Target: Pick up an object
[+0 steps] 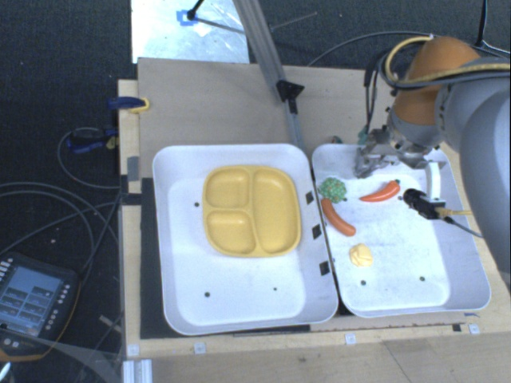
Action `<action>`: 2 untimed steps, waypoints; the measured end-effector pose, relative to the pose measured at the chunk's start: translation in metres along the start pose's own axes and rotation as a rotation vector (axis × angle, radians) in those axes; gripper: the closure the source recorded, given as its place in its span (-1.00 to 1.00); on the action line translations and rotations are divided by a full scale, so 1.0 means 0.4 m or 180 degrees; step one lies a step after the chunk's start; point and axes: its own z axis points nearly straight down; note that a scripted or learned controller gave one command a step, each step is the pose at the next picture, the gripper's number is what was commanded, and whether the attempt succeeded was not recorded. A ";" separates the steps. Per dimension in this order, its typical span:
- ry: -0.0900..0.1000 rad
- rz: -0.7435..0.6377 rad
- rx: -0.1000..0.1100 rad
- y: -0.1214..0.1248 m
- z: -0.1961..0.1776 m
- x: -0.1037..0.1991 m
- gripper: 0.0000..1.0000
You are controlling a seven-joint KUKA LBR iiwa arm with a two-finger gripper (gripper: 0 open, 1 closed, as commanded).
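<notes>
Four small items lie in the right bin (463, 294): one red chili (380, 191) with a green stem, one green broccoli (333, 188), one orange-red sausage (338, 217), and one pale yellow lump (361, 254). The chili lies just below the gripper (369, 163), near the bin's far edge. Whether the jaws are released or clenched, I cannot tell. The left bin (239, 302) holds one yellow three-compartment plate (251, 211).
</notes>
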 end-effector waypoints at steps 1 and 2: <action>-0.0001 -0.0004 -0.0005 0.012 -0.130 -0.024 1.00; 0.0000 -0.0016 -0.0006 0.018 -0.258 -0.024 1.00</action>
